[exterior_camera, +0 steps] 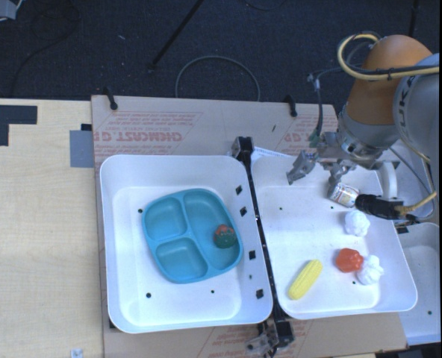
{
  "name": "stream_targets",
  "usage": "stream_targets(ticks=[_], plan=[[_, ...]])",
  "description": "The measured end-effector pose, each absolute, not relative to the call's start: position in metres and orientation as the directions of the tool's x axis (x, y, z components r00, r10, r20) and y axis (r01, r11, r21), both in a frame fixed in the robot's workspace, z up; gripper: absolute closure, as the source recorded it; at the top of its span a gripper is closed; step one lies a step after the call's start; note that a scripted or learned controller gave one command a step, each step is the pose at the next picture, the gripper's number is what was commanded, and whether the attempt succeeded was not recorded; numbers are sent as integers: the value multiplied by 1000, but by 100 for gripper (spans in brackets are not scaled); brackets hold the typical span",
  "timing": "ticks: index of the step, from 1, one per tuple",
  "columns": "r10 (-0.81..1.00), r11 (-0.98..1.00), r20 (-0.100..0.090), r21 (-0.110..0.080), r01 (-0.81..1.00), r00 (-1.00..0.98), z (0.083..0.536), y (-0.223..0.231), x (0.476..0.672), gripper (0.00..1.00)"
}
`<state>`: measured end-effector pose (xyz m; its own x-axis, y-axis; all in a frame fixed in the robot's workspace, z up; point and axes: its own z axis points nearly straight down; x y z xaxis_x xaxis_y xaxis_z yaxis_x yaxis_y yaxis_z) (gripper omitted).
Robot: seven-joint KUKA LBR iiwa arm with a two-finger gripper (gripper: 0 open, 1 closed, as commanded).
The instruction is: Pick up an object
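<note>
Two bins [124, 274] [303, 222]; one blue tray [172, 226]; one corn cob [305, 278]; one tomato [349, 259]; two white lumps [357, 223] [369, 271].

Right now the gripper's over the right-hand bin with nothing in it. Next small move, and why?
Probably lower toward the small silver cylinder. The gripper hangs open at the far edge of the right-hand bin with nothing between its fingers. The cylinder is the nearest item and lies apart from the white lump.

Glossy blue plastic tray [178, 259] sits in smooth white plastic bin [124, 289]; the corn [305, 278] looks matt plastic.
</note>
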<state>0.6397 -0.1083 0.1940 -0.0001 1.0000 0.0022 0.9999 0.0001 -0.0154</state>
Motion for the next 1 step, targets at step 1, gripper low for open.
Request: stream_targets(ticks=[1], plan=[[1000,1,1,-3,1000,-1,201,-108,643,0]])
